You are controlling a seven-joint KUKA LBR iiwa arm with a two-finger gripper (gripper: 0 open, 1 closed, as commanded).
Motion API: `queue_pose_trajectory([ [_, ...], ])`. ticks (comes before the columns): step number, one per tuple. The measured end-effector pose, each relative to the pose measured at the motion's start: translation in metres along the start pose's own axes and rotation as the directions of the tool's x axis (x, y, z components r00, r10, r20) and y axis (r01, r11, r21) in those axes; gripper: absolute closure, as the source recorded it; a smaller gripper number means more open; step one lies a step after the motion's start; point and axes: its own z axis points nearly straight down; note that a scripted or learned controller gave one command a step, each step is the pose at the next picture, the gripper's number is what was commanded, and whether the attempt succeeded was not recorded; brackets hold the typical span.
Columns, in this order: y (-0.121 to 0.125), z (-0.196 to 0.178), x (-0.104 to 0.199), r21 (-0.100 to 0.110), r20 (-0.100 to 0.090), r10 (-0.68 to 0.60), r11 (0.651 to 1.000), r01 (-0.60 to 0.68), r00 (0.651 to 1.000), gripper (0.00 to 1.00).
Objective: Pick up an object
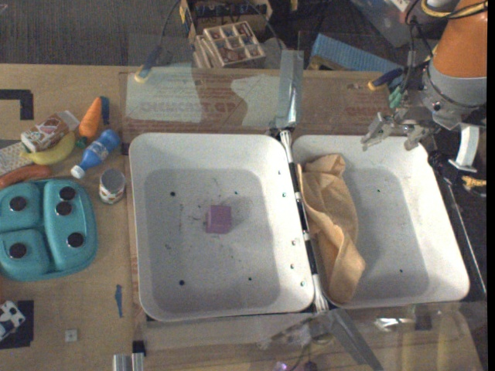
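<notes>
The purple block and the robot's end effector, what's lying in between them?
In the camera view, between the purple block and the end effector lie the bins' touching rims and a crumpled tan cloth.

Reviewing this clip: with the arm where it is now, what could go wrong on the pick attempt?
1. The gripper sits at the right bin's far rim, away from both objects, so it may descend onto bare bin floor.
2. The tan cloth lies bunched along the divider between the bins; fingers may strike the rim or snag one fold.
3. The purple block in the left bin looks small and flat, so a grasp could slip off.
</notes>
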Motion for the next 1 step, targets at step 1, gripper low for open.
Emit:
queue_pose_trajectory([
  [1, -0.0281, 0.0531, 0.1266, 0.002, 0.000, 0.113, 0.994, -0.113, 0.994, 0.00],
])
